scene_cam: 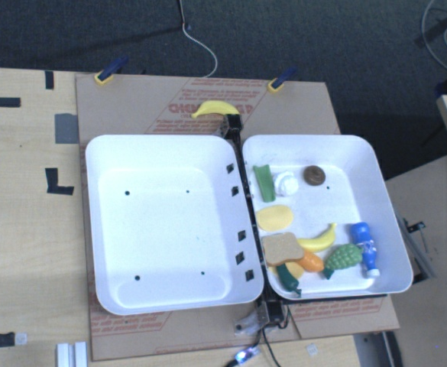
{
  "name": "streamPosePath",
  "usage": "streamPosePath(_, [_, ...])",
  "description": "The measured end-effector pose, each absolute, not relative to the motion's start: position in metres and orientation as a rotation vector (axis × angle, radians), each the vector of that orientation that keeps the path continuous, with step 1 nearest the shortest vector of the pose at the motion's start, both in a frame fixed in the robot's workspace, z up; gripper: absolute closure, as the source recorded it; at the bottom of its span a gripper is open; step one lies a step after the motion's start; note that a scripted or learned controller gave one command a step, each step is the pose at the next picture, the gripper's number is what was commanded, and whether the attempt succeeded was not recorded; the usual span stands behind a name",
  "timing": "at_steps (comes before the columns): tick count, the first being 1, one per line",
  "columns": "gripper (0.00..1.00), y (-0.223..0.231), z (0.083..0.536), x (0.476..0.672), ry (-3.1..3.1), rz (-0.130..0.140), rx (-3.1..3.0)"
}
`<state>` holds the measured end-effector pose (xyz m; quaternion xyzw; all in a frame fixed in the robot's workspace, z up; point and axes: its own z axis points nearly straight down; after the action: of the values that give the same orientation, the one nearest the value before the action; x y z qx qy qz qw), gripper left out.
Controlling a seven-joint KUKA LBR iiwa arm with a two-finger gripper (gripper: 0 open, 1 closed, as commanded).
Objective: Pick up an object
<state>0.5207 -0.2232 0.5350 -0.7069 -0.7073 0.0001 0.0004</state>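
The right bin point(364, 163) holds several small toy items. A green stick point(263, 182) lies near its left wall, with a white knob point(286, 183) and a brown round piece point(314, 176) beside it. Lower down are a yellow oval point(275, 218), a tan slice of bread point(282, 247), a banana point(319, 240), an orange piece point(312, 263), a green bumpy fruit point(344, 257), a blue bottle point(364, 246) and a dark green piece point(286, 277).
The left bin point(162, 220) stands beside the right one on a cardboard sheet point(208, 102). A second banana point(215, 110) lies on the cardboard behind the bins. A thin cable point(196, 37) runs across the dark floor at the back.
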Motion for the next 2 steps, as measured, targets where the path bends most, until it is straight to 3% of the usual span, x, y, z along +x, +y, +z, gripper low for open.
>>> streamPosePath(1, [1.0,-0.223,0.535,0.487,-2.223,0.0,-2.22])
streamPosePath(2, [1.0,-0.206,0.365,0.483,-2.211,0.012,-2.209])
